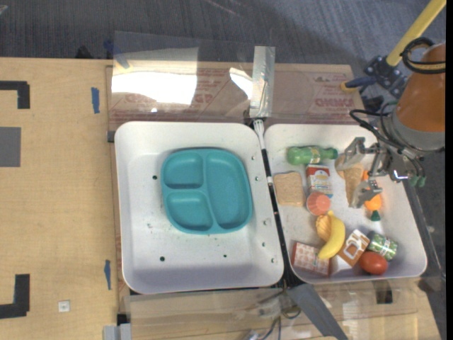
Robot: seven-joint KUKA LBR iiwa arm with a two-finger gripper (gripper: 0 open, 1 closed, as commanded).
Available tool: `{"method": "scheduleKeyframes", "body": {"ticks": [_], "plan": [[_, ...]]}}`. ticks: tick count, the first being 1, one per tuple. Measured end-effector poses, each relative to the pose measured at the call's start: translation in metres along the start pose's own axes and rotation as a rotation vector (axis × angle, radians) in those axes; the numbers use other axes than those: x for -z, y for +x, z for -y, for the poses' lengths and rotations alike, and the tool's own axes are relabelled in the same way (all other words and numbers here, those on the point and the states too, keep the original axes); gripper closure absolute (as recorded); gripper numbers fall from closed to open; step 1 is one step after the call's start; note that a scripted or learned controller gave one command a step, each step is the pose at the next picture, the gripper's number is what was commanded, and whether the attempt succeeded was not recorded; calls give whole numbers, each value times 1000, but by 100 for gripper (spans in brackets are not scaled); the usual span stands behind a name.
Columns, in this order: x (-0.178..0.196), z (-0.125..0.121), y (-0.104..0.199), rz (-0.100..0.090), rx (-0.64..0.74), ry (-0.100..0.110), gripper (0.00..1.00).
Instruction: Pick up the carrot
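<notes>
Lying in the right bin [417,250] near its right wall, orange carrot [373,203] with a green tip, right under the gripper [368,179], apparently touching its lower finger. Cannot tell whether clenched or released, or whether gripping anything. Could easily slip away or get pushed against the wall, judging by so little carrot showing beneath the fingers. Could also snag the tan wedge [352,177] just left of the jaws. Reaching in from the right, wrist tilted downward, orange band [425,105] above
</notes>
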State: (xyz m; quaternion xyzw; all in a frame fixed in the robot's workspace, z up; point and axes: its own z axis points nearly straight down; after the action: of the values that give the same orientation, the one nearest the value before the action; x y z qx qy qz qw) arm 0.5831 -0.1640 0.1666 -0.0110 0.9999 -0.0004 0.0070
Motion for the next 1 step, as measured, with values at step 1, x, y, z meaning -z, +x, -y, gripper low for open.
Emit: {"method": "scheduleKeyframes", "body": {"ticks": [1], "plan": [[8, 1, 0, 2, -2, 1, 100]]}}
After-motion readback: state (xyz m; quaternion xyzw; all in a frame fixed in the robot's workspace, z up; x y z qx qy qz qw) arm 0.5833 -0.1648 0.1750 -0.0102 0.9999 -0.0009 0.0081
